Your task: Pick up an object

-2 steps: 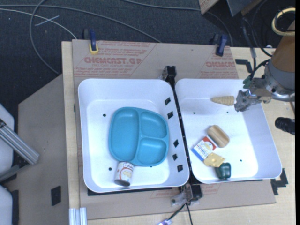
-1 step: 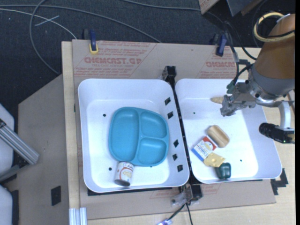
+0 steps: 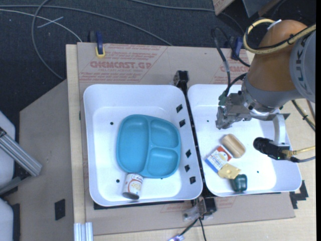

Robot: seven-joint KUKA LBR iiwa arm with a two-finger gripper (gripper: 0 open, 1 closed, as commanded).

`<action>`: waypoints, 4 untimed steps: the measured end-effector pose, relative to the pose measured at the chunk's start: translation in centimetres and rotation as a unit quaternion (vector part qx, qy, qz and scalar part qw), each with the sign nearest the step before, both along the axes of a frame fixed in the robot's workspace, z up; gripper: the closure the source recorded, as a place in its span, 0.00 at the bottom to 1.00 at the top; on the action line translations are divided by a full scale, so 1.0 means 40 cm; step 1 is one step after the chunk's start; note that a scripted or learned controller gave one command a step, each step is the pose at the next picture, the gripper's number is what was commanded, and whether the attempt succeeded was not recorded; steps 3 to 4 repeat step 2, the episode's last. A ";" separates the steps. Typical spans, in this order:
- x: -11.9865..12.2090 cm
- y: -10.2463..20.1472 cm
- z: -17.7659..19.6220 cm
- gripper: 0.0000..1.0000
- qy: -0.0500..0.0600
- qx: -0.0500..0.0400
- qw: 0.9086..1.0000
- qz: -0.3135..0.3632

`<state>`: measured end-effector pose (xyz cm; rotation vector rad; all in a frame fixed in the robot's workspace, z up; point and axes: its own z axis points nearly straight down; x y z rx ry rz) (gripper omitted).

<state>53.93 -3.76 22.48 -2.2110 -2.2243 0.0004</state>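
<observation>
My gripper (image 3: 224, 119) hangs over the right bin (image 3: 200, 104), in its upper middle, with nothing visible between its fingers. Just below it, to the right, lies a tan bread-roll-shaped object (image 3: 233, 145). Below that sit a small red, white and blue packet (image 3: 218, 159), a yellow piece (image 3: 228, 172) and a dark green object (image 3: 240, 183). In the left bin (image 3: 95, 109) a blue divided plate (image 3: 148, 146) lies flat, with a small can (image 3: 133, 186) on its side at the plate's lower edge.
A black divider with clips (image 3: 186, 129) runs between the two bins. Cardboard (image 3: 125, 62) lies under the bins, with a blue clamp (image 3: 100, 43) at its top left edge. Cables trail on the dark floor behind.
</observation>
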 end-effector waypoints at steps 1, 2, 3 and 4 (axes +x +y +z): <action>0.008 0.125 0.022 1.00 -0.002 -0.001 1.000 -0.001; -0.008 0.260 0.034 1.00 -0.002 -0.001 1.000 0.000; -0.008 0.260 0.034 1.00 -0.002 -0.001 1.000 0.000; -0.008 0.260 0.034 1.00 -0.002 -0.001 1.000 0.000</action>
